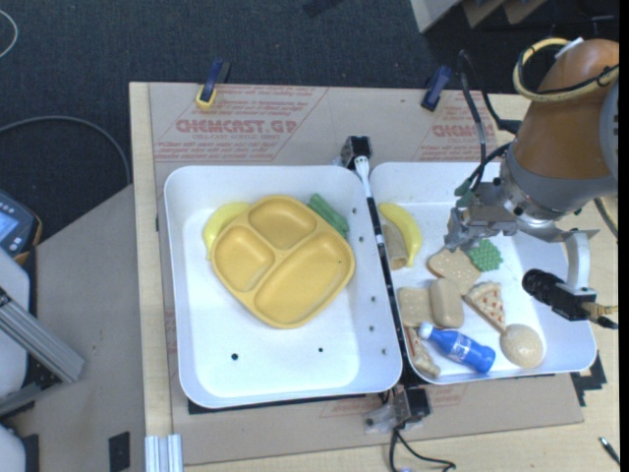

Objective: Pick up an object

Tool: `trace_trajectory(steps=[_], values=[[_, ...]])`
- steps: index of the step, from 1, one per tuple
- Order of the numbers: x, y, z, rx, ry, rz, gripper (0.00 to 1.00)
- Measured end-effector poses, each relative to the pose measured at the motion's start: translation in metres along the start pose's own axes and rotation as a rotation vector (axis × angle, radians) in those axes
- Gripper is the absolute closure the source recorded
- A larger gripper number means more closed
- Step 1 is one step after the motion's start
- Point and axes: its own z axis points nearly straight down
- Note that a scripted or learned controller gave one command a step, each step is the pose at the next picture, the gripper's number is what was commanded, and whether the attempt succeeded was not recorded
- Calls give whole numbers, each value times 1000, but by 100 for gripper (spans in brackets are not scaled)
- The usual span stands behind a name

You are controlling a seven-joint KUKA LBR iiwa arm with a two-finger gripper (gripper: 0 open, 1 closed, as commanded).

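Observation:
My gripper hangs low over the back middle of the right bin. Its tip is just above a tan cracker and next to a green bumpy toy. A banana lies to its left by the bin wall. Toward the front lie beige bread pieces, a pizza slice, a blue bottle and a round beige ball. I see nothing lifted in the gripper.
The left bin holds a yellow divided tray, with a green item at its back right edge and a yellow piece under its left side. A black part sticks out beside the arm over the right bin.

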Motion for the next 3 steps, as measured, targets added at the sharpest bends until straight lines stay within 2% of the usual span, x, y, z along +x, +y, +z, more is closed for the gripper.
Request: trace_trajectory(steps=[1, 2, 3], values=[[26, -36, -9, -1, 0, 1, 100], [24, -30, 9, 0, -2, 4, 100], [23, -29, -6, -7, -3, 3, 100]])
